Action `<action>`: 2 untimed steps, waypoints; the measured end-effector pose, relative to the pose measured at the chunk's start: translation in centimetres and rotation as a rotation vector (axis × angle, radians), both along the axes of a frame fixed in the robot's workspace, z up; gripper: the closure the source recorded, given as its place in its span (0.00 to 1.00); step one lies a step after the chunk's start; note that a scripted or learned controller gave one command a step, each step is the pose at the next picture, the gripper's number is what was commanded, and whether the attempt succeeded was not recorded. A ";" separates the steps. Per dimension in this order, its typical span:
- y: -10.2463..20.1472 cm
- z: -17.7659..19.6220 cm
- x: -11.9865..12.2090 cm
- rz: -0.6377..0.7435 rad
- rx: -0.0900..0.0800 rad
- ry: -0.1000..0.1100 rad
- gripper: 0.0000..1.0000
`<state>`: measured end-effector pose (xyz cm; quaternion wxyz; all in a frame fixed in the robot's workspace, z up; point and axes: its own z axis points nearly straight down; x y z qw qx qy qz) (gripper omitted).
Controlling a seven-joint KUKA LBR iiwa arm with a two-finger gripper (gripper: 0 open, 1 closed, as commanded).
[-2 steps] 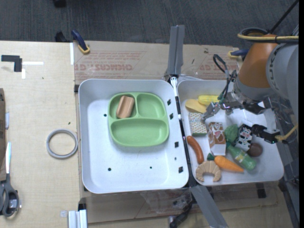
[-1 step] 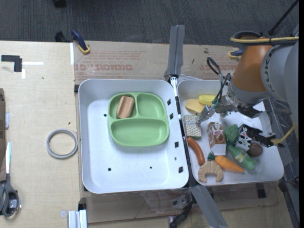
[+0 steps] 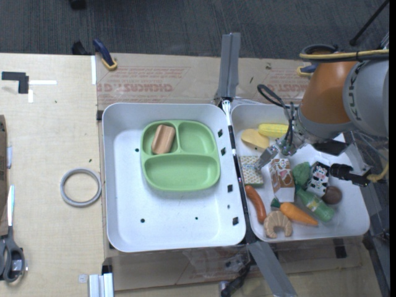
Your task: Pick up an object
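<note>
The green divided plate [image 3: 181, 156] sits in the left bin [image 3: 117, 184] and serves as reference. A tan bread roll [image 3: 163, 138] lies in the plate's upper left compartment; the other two compartments hold nothing visible.

To the right of the plate, past the divider between the bins, the right bin [image 3: 352, 224] holds the loose objects. Nearest the plate are a patterned square item [image 3: 250, 170] and, below it, an orange-red sausage [image 3: 255, 202]. Further right lie a yellow corn cob [image 3: 273, 130] and a pale yellow wedge [image 3: 253, 138], a small printed carton [image 3: 282, 177], a croissant [image 3: 278, 225], a carrot [image 3: 297, 213], green vegetable pieces [image 3: 312, 203], a black-and-white item [image 3: 319, 178] and a brown round item [image 3: 332, 195].

The gripper [image 3: 267, 156] hangs over the right bin, just right of the patterned square and just above the carton. Whether its fingers are spread or closed cannot be told, and no object is seen between them.

Left of the plate, outside the bins, a grey ring [image 3: 80, 187] rests on the bench [image 3: 43, 135].
</note>
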<state>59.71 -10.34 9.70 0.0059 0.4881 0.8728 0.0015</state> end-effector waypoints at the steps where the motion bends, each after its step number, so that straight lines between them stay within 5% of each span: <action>1: 0.1 0.0 -1.8 -0.081 0.001 0.000 0.00; 2: -0.6 -0.1 1.3 -0.498 0.007 0.003 0.00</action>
